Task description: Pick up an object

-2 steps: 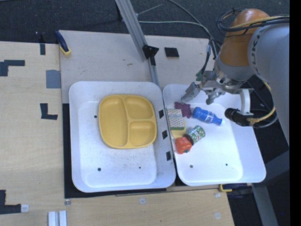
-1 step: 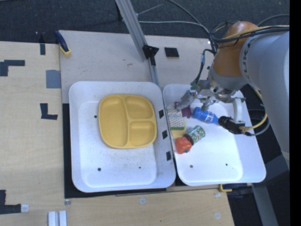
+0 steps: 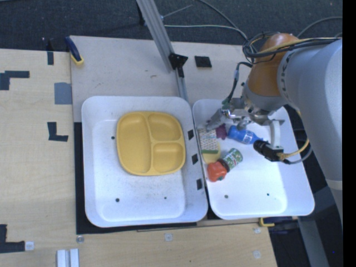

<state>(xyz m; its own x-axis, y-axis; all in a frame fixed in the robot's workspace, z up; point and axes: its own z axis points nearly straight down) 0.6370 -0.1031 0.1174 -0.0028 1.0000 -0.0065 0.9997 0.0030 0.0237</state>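
The right bin holds a small cluster at its left side: a blue bottle, a purple item, a patterned packet over a yellow piece, and a green can with an orange-red cap. My gripper hangs low over the bin's far end, just above the blue bottle and the purple item. The wrist hides the tips, and I cannot make out anything held.
A yellow divided plate lies in the left bin. A metal pole slants down to the bins' far edge. A black cable plug hangs from the wrist over the right bin. The near half of the right bin is bare.
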